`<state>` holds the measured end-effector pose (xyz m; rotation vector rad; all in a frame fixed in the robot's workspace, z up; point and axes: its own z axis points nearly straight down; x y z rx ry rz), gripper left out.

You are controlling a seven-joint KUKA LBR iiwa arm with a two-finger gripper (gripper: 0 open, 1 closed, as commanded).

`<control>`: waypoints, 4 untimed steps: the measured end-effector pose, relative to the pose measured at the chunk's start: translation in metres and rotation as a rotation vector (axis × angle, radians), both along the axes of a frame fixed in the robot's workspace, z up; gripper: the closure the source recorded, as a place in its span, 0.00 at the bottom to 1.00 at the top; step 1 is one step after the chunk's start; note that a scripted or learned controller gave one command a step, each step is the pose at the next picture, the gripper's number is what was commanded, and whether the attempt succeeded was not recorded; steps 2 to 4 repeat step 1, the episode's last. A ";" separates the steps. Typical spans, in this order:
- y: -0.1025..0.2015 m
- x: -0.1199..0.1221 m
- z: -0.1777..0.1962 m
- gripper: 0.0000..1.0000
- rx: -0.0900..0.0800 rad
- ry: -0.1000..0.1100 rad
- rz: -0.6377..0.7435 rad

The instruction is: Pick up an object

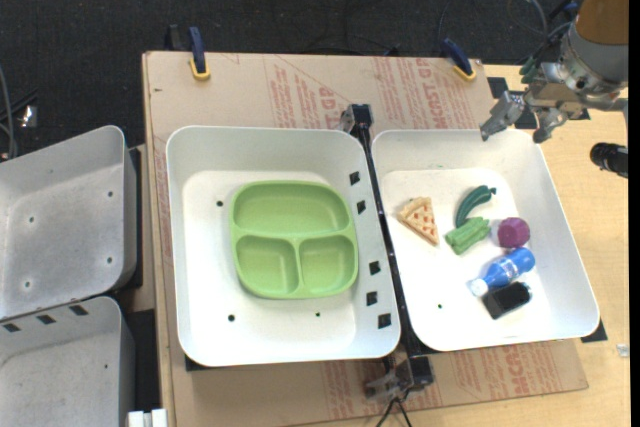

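In the camera view we see the gripper (520,122) hanging over the far right corner of the right bin (565,245), its two dark fingers (497,124) spread apart with nothing between them. Above it the arm (608,10) rises toward the upper right, its orange band showing over the grey wrist.

We take the right bin as our landmark. On its floor, toward the left wall, lies a pizza-slice toy (420,219), tan with a red top. To the right of that, near the middle of the bin, a dark green curved piece (474,203) leans over a lighter green vegetable toy (467,235), and the two appear to touch. Just beside them, further right, sits a purple round object (513,232). Nearer the front wall of the bin lies a blue bottle (506,272) with a white cap, and touching it on the near side is a small black block (508,299). All of these sit well apart from the gripper, nearer to us than it is.

Left of the right bin, edge to edge with it, stands the left bin (200,245), which holds a green divided tray (295,238) with three compartments. Both bins rest on a brown board (290,85). Further left of the bins we find two grey perforated panels (60,215).
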<state>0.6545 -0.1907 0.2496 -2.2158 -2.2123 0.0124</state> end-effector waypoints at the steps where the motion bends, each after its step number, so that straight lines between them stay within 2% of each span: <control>1: 0.001 0.002 0.010 0.00 -0.002 -0.014 0.003; 4: 0.001 0.002 0.010 0.00 -0.002 -0.014 0.003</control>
